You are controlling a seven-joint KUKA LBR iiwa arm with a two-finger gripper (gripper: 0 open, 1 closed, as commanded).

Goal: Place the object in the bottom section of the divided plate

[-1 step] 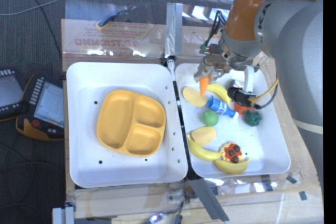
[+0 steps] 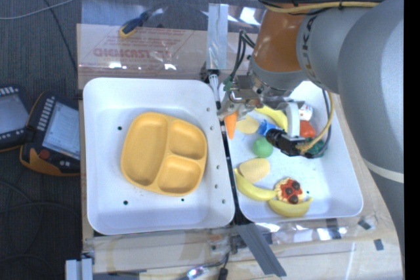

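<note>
Divided plate [image 2: 165,153] in left bin [image 2: 98,206], hand [image 2: 244,101] above right bin's [image 2: 341,200] toy food

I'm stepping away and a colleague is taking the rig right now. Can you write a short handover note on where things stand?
Claw: low over the top left corner of the right bin, by the divider between the bins; whether it is open or shut can't be seen, and nothing is visibly held.
Divided plate: yellow, in the left bin, all three sections bare.
Toy food, all in the right bin: orange carrot-like piece just below the claw, green ball, banana and other pieces.
Done: nothing placed yet.
Left: pick an object, carry it over, set it in the plate's bottom section.
</note>
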